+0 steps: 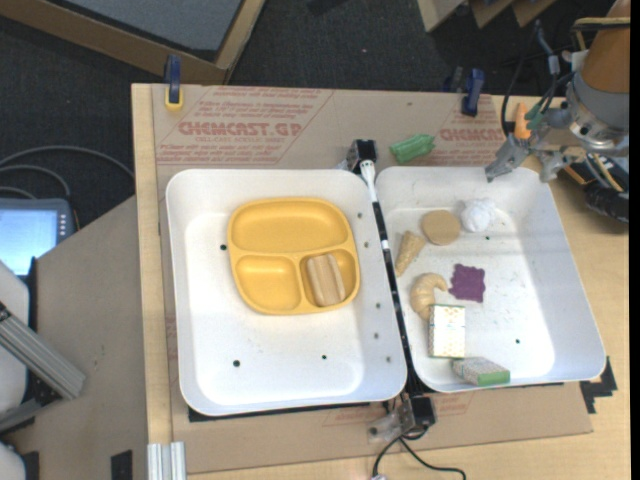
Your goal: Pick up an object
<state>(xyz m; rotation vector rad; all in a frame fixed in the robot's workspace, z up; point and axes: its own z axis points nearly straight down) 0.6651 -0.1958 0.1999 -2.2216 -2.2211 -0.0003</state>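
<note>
Up at the far right corner of the right white bin (570,298) we see the grey two-finger gripper (520,156), hanging over the bin's back rim. Its two grey fingers (497,168) are spread apart and nothing is between them. In this bin we see many small things. A little white fluffy ball (477,215) lies nearest the gripper, and just beside it is a round tan cookie (440,227). Next to that cookie is a tan cone-shaped piece (406,251). Lower down we see a curved pale croissant (427,290) and, just beside it, a flat purple piece with bumpy edges (467,282). Under the croissant sits a pale yellow block with holes like cheese (447,330), touching it. Near the front rim lies a small green and grey sponge-like block (481,371). In the left white bin (200,348) we see a yellow plastic plate with three parts (292,253). A tan bread-like loaf (323,279) lies in the plate's lower right part. Behind the bins, on the brown cardboard sheet (250,128), rests a small green thing (412,147).
</note>
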